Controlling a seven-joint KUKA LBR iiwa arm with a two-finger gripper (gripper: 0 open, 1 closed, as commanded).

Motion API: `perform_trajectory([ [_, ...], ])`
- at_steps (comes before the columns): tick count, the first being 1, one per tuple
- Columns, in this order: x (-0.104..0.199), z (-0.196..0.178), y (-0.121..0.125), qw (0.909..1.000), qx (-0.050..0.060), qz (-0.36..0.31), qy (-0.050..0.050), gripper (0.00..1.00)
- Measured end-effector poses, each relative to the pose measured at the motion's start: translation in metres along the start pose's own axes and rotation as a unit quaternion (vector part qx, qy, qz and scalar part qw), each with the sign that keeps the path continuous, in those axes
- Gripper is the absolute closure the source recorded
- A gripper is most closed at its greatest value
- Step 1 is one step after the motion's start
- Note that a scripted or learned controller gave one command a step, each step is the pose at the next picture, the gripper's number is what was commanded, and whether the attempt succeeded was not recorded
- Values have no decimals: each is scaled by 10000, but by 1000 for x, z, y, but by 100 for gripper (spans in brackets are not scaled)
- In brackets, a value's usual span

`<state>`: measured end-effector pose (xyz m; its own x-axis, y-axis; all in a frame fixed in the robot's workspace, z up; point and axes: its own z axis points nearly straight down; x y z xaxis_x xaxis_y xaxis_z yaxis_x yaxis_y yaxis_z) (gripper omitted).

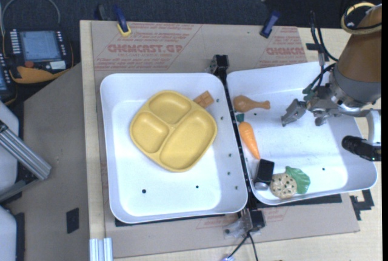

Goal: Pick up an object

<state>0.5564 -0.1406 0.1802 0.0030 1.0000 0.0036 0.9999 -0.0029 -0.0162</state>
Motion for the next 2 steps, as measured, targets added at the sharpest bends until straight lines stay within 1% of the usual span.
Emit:
perform_trajectory([
  [1,0,-7,3,10000,-70,-15,-11,0],
  [2,-1,34,0,10000,-61,-12,-12,0],
])
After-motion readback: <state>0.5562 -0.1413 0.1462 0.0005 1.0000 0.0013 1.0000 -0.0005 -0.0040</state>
